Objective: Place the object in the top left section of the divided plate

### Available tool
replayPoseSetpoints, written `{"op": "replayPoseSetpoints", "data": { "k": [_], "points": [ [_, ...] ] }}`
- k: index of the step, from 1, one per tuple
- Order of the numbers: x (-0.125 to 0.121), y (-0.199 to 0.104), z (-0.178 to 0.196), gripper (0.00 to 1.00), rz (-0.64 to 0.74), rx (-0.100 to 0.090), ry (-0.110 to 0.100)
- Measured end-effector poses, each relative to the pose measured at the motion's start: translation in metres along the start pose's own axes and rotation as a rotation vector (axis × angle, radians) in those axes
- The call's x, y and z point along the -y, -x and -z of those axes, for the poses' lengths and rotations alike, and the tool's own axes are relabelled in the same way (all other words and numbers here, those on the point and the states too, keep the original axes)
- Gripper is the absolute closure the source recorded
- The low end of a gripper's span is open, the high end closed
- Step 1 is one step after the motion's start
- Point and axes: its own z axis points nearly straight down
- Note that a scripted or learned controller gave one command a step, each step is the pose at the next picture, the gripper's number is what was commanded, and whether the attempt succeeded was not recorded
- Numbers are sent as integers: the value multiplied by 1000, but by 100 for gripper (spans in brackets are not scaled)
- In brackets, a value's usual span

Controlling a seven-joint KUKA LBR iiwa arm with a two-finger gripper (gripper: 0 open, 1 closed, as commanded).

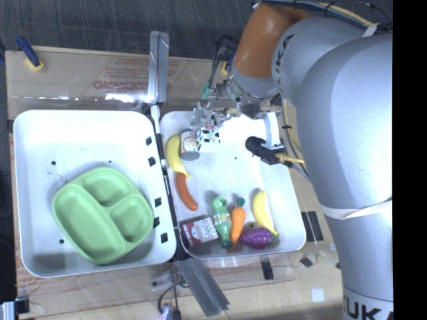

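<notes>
We're looking down on two white bins side by side on the counter [80, 72]. In the left bin [40, 132] sits the green divided plate [103, 213], three sections, lying flat and tilted a bit in our view. The arm [333, 99] comes in from the right, orange band up top, and its gripper [203, 127] is down over the upper left part of the right bin [287, 199]. Right under the gripper tips we see a small can [190, 144], touching or very nearly touching the fingers; we cannot tell whether the gripper is closed on it or merely above it. Just beside the can lies a yellow banana [173, 153], and below that an orange sausage-like piece [185, 193]. Along the bin's lower edge we've got a dark red packet [200, 231], a green bottle [222, 220], a carrot [237, 223], a purple bunch of grapes [256, 238] and a second yellow banana [263, 211], all packed close together.
</notes>
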Motion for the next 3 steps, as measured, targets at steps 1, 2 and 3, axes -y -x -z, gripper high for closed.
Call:
{"op": "replayPoseSetpoints", "data": {
  "k": [1,2,3],
  "points": [
    [9,-70,0,100,87,0,0],
    [54,-131,6,100,-130,1,-2],
    [63,-192,-35,100,31,2,-2]
  ]
}}
